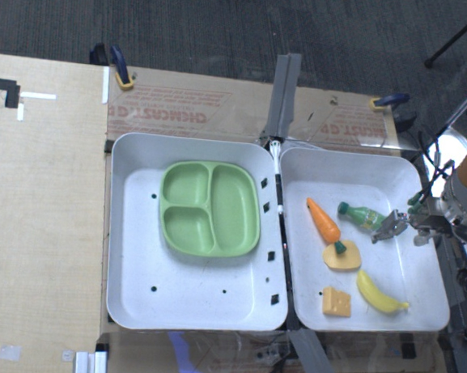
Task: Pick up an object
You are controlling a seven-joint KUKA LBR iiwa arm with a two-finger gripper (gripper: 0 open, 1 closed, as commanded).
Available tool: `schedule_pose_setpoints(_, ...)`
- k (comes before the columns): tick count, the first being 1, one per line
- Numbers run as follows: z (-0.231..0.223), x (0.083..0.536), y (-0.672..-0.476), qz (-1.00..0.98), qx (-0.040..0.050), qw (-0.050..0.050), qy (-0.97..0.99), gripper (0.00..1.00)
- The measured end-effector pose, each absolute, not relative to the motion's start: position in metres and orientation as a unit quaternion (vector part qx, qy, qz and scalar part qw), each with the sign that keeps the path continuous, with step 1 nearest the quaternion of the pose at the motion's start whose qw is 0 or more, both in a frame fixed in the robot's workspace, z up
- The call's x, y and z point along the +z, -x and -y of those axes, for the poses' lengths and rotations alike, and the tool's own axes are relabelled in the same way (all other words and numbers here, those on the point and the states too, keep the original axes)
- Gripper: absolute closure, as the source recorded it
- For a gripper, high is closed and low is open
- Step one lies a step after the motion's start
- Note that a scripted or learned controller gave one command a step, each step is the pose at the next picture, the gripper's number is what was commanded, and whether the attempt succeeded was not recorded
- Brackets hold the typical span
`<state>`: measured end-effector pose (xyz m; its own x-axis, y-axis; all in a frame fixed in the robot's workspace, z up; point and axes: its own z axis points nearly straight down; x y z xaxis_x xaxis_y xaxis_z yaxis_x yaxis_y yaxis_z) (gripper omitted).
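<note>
A grey two-finger gripper [390,226] hangs low inside the right-hand shallow white bin [293,252], its tips just beside the right end of a small green plastic bottle [362,216] lying on its side near the bin's far right; whether the fingers are apart or together cannot be told from this slanted overhead view, and nothing is seen between them. The arm reaches in from the right, its wrist over the bin's right rim and the gripper pointing left and down toward the bottle. Left of the bottle lies an orange toy carrot [323,219], pointing to the far left, with a round tan slice-shaped piece [343,257] touching its near end; nearer the viewer sit a yellow toy banana [379,294] and a small orange-yellow cheese-like wedge [337,302]. The left-hand white bin [128,278] holds a pale green three-compartment plastic plate [210,209]. The bottle looks the likeliest target, and a clean pick would probably call for centring the fingers across its narrow body rather than its end, since a rounded bottle lying flat may roll or squirt away if pinched off-centre. Descending squarely and closing before any lift, while keeping off the carrot, would seem the safest course on this wooden bench [35,229].
</note>
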<state>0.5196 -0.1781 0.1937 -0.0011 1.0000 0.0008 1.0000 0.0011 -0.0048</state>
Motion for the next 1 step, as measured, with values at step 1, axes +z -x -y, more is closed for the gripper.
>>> schedule_pose_setpoints(1,0.1789,0.2018,-0.52,0.707,0.0019,0.002,0.707,1.0)
